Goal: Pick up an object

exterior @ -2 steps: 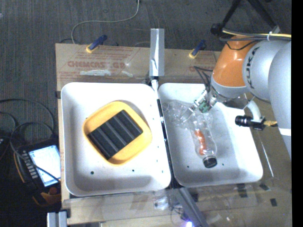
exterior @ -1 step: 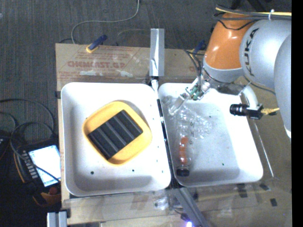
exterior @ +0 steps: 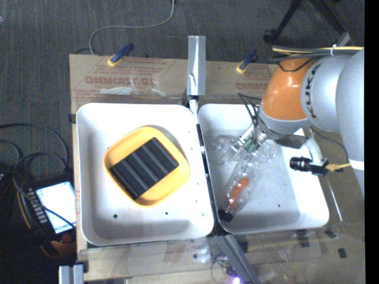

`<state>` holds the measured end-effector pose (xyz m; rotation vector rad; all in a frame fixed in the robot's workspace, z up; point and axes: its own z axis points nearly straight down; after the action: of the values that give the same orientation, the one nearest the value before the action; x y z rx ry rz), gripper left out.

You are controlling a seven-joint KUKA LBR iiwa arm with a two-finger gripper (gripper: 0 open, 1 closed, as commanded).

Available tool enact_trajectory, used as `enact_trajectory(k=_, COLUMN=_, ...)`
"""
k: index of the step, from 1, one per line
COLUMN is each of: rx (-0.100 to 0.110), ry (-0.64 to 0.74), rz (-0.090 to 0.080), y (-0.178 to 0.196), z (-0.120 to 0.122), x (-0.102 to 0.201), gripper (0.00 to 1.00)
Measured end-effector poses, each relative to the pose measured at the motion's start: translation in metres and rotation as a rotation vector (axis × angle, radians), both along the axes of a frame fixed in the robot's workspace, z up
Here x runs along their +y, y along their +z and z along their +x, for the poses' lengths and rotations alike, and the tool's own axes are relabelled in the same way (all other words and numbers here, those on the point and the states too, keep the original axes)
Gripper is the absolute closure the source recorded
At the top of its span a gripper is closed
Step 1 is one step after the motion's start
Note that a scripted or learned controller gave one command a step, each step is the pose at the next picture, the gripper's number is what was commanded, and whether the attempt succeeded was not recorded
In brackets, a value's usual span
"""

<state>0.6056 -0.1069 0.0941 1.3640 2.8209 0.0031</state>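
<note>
A clear plastic bottle (exterior: pixel 240 185) with orange liquid and a dark cap lies slanted in the right bin (exterior: pixel 296 209), cap toward the bin's front left corner. Crumpled clear plastic (exterior: pixel 225 149) lies just beyond it. A yellow tray with a black ribbed insert (exterior: pixel 147 164) lies in the left bin (exterior: pixel 95 123). My gripper (exterior: pixel 251 142) reaches down from under the orange band over the upper end of the bottle, near the clear plastic. Its tips are blurred against the plastic.
A metal divider post (exterior: pixel 196 70) stands behind the seam between the bins. Two blue-and-yellow clamps (exterior: pixel 120 54) hold the cardboard backing. A black cable plug (exterior: pixel 302 164) hangs off the arm over the right bin. A tablet (exterior: pixel 53 203) lies on the floor at left.
</note>
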Motion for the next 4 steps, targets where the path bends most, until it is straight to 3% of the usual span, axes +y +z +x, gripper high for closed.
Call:
enact_trajectory(k=1, rx=-0.004, ry=-0.135, rz=0.001, y=-0.002, z=0.023, x=0.007, gripper=0.0)
enact_trajectory(k=2, rx=0.006, ry=-0.282, rz=0.0, y=0.091, z=0.056, x=0.079, gripper=0.0)
enact_trajectory(k=3, rx=0.009, ry=-0.414, rz=0.002, y=0.089, z=0.007, x=0.044, gripper=0.0)
enact_trajectory(k=4, rx=0.001, ry=-0.321, rz=0.001, y=-0.001, z=0.033, x=0.0, gripper=0.0)
